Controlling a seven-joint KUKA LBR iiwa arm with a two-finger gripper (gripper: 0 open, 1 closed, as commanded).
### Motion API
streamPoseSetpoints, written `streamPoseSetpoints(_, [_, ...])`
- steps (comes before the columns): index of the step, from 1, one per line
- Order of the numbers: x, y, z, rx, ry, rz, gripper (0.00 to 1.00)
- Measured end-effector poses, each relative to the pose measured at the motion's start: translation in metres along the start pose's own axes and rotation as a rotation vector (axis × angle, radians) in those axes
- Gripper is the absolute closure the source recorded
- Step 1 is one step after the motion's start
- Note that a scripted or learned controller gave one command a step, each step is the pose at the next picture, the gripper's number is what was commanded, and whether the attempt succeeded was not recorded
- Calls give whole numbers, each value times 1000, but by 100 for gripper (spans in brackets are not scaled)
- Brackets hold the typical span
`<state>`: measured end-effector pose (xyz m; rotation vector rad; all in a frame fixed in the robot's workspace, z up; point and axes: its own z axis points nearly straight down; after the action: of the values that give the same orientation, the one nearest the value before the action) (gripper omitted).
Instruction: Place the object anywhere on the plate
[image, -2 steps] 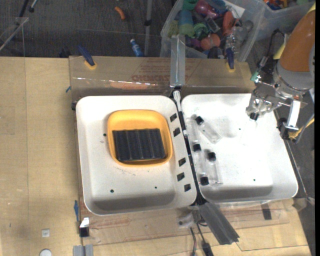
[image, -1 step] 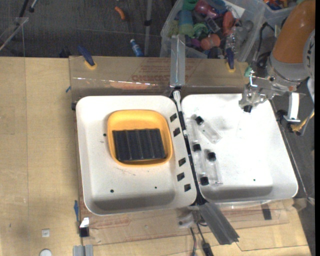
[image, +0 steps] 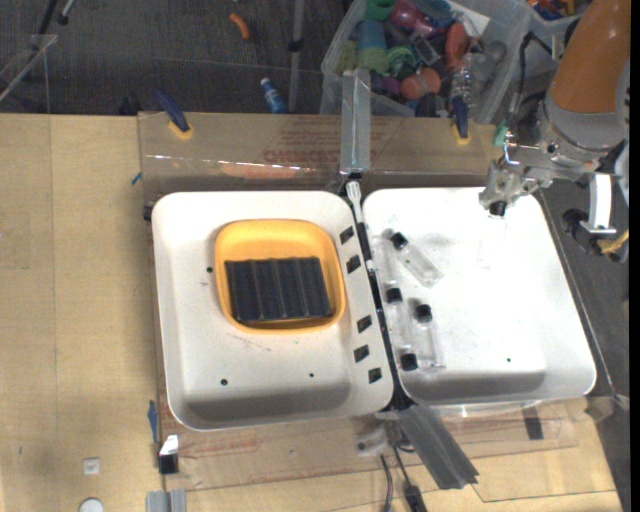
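While dark ridged object already sits on yellow plate, gripper hovers over right bin; finger state unclear, nothing visibly held.

The grey arm with its orange band reaches in over the far right corner of the right bin, its end effector hanging just above that corner.

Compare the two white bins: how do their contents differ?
The left bin holds an orange plate with a dark ribbed object lying on it; the right bin holds several small clear vials with black caps, loose near its left wall. The gripper hangs over the right bin's far edge, not over the left bin. Both bins are shallow, white, with rounded corners.
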<state>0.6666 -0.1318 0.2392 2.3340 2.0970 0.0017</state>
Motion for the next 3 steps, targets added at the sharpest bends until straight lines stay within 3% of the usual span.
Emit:
streamPoseSetpoints(1, [0,0,-19,0,0,-16,100])
streamPoseSetpoints(2, [-7,2,-38,-1,0,-171,100])
streamPoseSetpoints(3, [-16,3,-59,-1,0,-207,100])
